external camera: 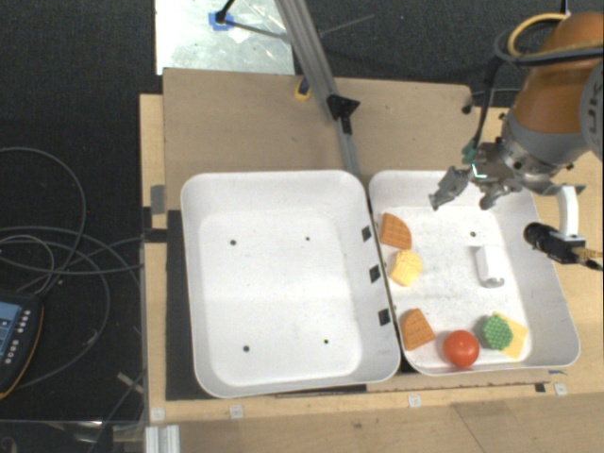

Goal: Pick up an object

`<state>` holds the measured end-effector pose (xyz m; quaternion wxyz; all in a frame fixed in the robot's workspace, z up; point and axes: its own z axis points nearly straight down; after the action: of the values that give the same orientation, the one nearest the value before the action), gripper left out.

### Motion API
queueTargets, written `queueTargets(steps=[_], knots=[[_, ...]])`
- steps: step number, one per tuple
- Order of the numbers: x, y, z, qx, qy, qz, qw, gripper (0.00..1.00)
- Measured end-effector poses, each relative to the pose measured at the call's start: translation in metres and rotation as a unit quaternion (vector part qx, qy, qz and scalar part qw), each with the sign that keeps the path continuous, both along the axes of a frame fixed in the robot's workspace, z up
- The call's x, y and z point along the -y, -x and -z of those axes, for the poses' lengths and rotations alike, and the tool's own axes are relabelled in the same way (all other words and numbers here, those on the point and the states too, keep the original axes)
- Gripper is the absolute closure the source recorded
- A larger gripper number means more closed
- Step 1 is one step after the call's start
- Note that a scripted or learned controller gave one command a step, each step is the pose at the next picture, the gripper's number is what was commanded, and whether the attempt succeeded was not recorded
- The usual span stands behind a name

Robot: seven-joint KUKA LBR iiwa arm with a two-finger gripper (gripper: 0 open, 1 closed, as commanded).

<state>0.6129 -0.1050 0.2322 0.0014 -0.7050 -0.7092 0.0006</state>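
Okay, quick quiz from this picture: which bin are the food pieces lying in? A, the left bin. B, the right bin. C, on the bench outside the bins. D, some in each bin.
B: the red tomato, the green piece and the orange wedges, such as the one at, all lie inside the right bin, below the gripper.

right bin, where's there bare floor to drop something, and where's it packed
In the right bin, bare floor lies between the yellow piece and the white block, below the gripper. The front edge is crowded: orange wedge, tomato, green-and-yellow piece. The left bin has far more open floor.
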Motion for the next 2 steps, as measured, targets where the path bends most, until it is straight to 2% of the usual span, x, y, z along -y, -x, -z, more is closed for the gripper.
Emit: queueTargets(steps=[1,2], knots=[[0.000,-0.001,-0.002,0.002,0.0003,0.000,1.0000,0.00],[0.003,-0.006,0.058,-0.001,0.0005,0.002,1.0000,0.00]])
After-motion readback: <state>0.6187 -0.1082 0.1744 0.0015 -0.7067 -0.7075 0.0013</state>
